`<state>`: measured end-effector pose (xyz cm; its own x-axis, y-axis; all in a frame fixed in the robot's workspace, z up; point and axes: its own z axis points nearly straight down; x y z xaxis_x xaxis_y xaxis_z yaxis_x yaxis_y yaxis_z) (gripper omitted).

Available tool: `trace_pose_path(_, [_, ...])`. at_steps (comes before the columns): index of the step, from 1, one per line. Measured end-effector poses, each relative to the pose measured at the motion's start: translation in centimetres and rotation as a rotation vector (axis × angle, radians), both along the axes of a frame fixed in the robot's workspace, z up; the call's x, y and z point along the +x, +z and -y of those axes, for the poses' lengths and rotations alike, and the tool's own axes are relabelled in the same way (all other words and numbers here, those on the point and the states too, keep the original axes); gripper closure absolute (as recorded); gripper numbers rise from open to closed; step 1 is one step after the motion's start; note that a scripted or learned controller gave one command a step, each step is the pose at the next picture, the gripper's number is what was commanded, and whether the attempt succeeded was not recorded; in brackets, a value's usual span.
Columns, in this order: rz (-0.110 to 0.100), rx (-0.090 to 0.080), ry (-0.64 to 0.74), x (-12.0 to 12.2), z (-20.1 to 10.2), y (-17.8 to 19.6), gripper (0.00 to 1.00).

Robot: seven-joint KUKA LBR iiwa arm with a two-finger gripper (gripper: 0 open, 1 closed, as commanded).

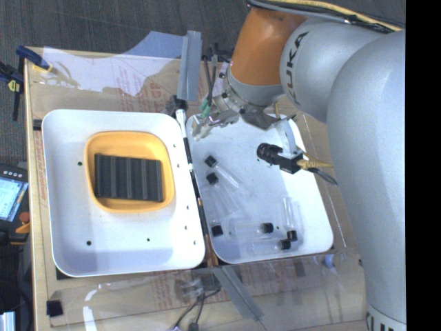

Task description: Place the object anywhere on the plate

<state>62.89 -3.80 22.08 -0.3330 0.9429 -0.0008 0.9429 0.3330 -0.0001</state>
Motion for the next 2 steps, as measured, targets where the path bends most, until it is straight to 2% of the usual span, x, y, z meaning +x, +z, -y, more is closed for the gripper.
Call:
trace_pose_path(1, [0.000,-0.001,-0.001,0.0,0.1,0.0,0.00])
trace_pose_path(2, [0.001,0.000,0.262,2.0,-2.3,-1.2,0.00])
